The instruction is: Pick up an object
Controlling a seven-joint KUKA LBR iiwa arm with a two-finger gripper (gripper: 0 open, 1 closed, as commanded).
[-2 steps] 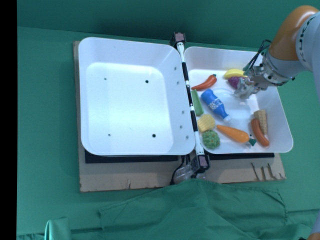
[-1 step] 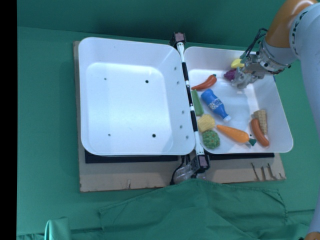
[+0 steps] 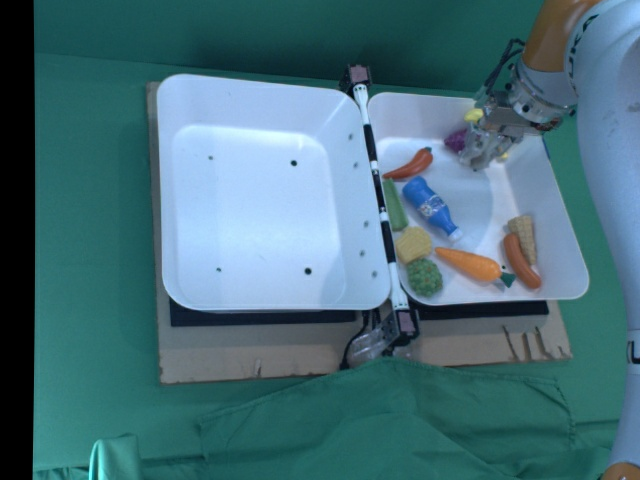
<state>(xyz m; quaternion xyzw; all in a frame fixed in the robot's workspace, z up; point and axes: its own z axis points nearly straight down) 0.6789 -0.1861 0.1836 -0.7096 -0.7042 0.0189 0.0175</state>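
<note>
Presently the gripper (image 3: 484,151) is hanging over the far part of the right bin (image 3: 560,268), just beside a small purple item (image 3: 456,140) and a bit of yellow (image 3: 474,115) near the wrist; how it is set cannot be told from this slanting view, and nothing is seen between its tips. The task's object is therefore lying in the right bin, with the purple piece nearest. To do this step well, the arm is needing to centre squarely over one piece before descending, since the pieces look smooth and rounded and are likely to slip from an off-centre pinch. Nearby a red chilli (image 3: 409,164) is lying, glossy and curved; a blue bottle (image 3: 432,206) is lying on its side; an orange carrot (image 3: 470,264), tapered, is resting toward the near wall beside a knobbly green cluster (image 3: 425,277) and yellow corn (image 3: 413,244). The left bin (image 3: 200,98) is showing a hard, shallow white shell with rounded corners.
</note>
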